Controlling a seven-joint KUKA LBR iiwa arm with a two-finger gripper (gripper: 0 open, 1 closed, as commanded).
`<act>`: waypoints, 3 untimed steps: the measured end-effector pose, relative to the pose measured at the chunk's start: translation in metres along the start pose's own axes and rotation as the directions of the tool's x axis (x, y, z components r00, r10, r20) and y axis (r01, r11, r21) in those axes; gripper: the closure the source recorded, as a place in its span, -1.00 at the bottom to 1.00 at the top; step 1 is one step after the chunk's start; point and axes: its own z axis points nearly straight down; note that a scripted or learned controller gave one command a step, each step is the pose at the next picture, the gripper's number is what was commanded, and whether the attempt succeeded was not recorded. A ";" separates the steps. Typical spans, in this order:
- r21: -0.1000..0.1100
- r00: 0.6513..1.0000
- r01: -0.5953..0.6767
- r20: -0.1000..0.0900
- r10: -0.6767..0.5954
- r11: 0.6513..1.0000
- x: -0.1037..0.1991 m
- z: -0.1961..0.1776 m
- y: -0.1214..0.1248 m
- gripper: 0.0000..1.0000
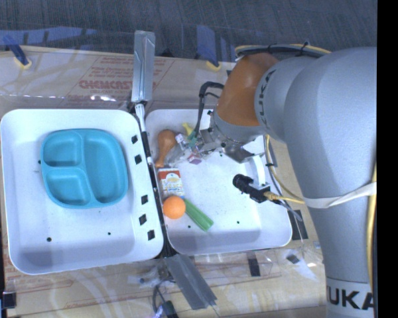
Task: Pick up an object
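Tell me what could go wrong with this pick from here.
1. The gripper sits in a tight cluster by the right bin's upper left: a brown item and small packets crowd together, so it might catch two things or none.
2. That cluster lies close to the bin's left wall, so a finger might hit it.
3. The orange ball could roll if nudged.

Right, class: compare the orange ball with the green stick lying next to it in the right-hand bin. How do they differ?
The orange ball is round; the green stick is long and thin. The orange ball is orange, while the green stick is green. The ball sits by the bin's left wall, with the stick slanting away from it toward the middle. Both rest on the floor of the right bin.
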 end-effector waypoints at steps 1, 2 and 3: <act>0.013 0.986 -0.168 -0.003 0.168 0.986 -0.019 0.000 -0.024 -1.00; 0.008 0.988 -0.153 -0.001 0.153 0.988 -0.002 0.005 0.012 -1.00; 0.004 0.989 -0.150 0.001 0.150 0.989 -0.004 -0.008 0.014 1.00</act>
